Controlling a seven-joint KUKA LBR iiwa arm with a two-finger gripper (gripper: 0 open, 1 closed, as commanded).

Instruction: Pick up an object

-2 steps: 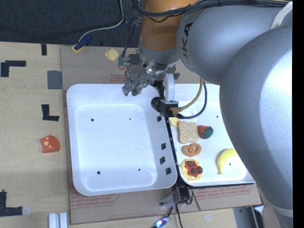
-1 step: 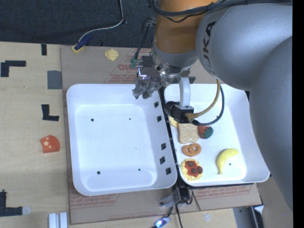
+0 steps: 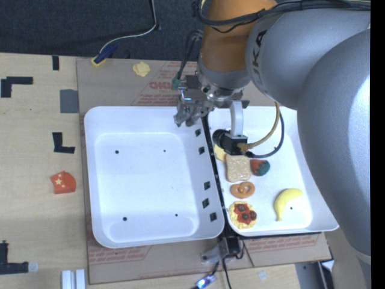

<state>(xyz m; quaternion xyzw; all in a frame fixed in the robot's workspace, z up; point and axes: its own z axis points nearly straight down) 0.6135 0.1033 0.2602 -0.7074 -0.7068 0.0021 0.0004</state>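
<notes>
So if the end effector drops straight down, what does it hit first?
The end effector would probably meet the far corner of the left bin, beside the right bin; depth is unclear from this slant.

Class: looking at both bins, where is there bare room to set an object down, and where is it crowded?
The left bin is bare wall to wall; the end effector hangs over its far right corner. The right bin is crowded: toast, pretzel and pizza line its left wall, with a banana beside them.
</notes>
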